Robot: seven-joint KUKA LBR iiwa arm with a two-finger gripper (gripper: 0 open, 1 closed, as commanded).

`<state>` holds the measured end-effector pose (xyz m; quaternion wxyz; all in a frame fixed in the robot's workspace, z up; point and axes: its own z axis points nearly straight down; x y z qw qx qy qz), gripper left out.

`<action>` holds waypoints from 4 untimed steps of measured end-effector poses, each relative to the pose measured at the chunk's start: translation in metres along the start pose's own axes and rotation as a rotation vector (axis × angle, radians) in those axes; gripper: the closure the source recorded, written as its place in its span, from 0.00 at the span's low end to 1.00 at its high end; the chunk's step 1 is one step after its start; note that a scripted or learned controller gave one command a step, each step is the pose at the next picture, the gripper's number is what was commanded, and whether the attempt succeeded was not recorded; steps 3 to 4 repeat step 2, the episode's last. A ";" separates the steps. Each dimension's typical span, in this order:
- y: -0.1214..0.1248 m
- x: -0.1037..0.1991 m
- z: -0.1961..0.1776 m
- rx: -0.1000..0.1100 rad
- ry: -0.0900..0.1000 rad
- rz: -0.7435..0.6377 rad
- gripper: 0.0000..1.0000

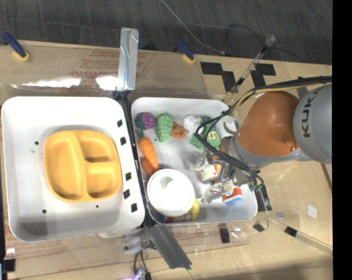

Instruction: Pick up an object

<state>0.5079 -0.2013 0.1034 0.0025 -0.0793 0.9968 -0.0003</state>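
Leftmost, the left bin (24, 174) holds a yellow divided tray (82, 163), well apart from the arm. Right bin (181, 105): purple grapes (145, 121) and green grapes (164, 126) along the far wall, a carrot (148, 151) by the divider, a white bowl (170, 192) at the near wall, and a red-and-white item (234, 196) in the near right corner.

Risk, as judged: the pile under the wrist is crowded, so a descent could nudge the bowl or pinch two items together; cables draped there may snag.

Gripper (218, 178): low over the clutter just right of the bowl, near the red-and-white item. Its opening cannot be told; nothing visibly held.
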 end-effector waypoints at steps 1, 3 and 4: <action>-0.014 -0.034 0.012 -0.001 0.003 -0.070 0.00; -0.014 -0.033 0.011 -0.001 0.003 -0.063 0.00; -0.014 -0.033 0.011 -0.001 0.003 -0.063 0.00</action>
